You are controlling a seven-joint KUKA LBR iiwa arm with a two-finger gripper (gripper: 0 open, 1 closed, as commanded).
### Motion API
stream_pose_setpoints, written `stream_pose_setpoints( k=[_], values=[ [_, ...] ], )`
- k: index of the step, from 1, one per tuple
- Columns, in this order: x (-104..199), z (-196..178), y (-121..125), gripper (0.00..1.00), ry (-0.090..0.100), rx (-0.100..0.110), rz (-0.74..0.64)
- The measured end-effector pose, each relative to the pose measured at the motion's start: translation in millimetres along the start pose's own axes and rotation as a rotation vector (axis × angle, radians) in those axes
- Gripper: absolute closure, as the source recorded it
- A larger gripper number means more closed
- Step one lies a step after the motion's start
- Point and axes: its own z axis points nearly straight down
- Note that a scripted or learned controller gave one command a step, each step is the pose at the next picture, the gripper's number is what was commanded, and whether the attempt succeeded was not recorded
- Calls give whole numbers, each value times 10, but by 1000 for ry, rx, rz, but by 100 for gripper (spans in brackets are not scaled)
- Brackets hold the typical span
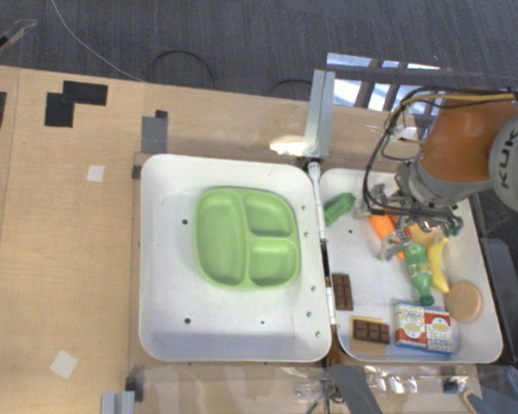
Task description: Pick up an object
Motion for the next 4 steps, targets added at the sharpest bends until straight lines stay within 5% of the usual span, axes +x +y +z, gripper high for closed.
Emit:
stream_pose_setpoints(
  k=[1, 2, 3, 4],
  values=[
    [-53, -167, -5, 100, -16, 6, -2],
    [-465, -1719, 557, 100, -12, 3, 62],
    [-435, -1653, 542, 0, 0, -1, 65],
    [255, -351, 354, 0, 14, -7, 5]
  ],
)
